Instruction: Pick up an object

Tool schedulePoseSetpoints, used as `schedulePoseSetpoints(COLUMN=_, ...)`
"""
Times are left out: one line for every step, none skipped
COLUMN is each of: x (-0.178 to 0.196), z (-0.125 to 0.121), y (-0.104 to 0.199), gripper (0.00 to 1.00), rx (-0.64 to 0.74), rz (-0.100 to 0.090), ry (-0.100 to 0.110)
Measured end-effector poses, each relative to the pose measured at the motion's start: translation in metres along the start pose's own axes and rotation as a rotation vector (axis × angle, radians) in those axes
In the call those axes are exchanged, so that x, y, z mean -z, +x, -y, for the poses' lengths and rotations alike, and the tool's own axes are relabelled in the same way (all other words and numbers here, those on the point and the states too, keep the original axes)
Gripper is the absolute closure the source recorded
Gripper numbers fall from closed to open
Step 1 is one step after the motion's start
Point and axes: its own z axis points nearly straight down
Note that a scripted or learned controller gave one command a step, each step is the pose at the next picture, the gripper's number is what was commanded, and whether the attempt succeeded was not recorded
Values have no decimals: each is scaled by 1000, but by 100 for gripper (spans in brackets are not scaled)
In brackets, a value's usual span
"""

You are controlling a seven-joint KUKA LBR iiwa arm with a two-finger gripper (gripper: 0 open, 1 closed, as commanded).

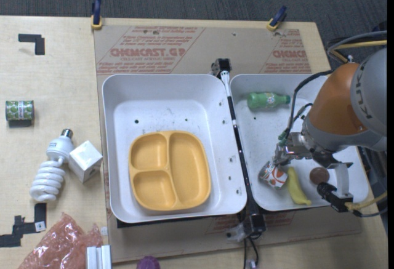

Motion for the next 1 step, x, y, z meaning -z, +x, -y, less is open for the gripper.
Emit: schedulePoseSetpoints(x=1, z=-73, y=1, gripper=0, rx=4, rz=1, ry=-1)
